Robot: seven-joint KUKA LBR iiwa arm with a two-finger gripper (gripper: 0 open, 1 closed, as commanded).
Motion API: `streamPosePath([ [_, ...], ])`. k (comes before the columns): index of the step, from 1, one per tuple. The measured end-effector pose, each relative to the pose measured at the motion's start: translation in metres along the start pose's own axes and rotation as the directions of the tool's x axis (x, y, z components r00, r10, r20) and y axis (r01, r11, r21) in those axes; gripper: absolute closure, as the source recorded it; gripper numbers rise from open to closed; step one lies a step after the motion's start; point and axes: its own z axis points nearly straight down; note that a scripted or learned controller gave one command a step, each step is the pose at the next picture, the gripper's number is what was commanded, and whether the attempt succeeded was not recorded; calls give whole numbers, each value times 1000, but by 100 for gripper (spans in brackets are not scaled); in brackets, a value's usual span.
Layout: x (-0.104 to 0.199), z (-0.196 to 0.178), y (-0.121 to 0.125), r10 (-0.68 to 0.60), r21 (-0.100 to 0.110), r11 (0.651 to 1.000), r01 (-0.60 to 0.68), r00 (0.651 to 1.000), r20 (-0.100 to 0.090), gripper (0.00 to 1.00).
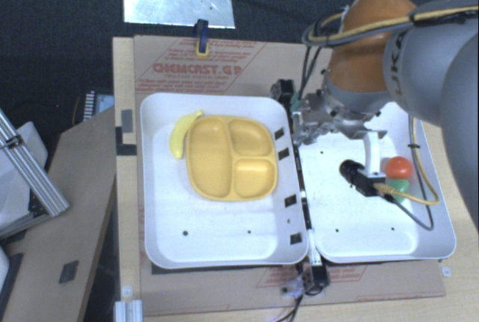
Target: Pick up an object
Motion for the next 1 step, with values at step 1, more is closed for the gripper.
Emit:
streamPosePath([
  [1, 48, -11, -8, 2, -2, 1000, -2, 1000, 1, 100],
])
